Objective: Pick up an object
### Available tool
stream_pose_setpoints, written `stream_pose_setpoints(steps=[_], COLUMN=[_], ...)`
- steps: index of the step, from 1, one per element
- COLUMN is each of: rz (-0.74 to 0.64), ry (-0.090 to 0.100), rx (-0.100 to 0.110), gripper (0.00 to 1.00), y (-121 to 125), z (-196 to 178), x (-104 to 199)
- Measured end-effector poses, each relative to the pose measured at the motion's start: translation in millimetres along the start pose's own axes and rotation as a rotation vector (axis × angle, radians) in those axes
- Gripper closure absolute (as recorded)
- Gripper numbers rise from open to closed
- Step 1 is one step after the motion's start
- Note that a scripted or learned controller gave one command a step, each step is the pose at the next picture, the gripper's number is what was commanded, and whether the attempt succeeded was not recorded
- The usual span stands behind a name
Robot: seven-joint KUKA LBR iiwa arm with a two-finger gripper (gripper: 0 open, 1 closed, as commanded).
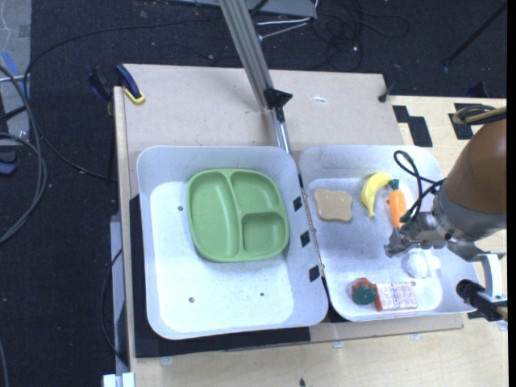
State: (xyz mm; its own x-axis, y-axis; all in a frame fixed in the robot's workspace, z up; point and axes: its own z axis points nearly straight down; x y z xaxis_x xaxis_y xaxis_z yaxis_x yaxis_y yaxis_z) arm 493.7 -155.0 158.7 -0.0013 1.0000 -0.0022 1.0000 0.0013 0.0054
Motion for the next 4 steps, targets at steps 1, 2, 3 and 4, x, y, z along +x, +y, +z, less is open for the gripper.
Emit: stream_pose_setpoints(steps=[1,2,3,4], rz=[0.0,-0.001,-0.007,-0.007], ry=[0.0,0.0,0.003,0.003], rx=[0.0,0.001,0.003,0.004], gripper=[1.0,1.0,1.0,1.0], y=[0,1,9,23], z=[-44,-67,-78,-85], x=[-5,-5,48,97])
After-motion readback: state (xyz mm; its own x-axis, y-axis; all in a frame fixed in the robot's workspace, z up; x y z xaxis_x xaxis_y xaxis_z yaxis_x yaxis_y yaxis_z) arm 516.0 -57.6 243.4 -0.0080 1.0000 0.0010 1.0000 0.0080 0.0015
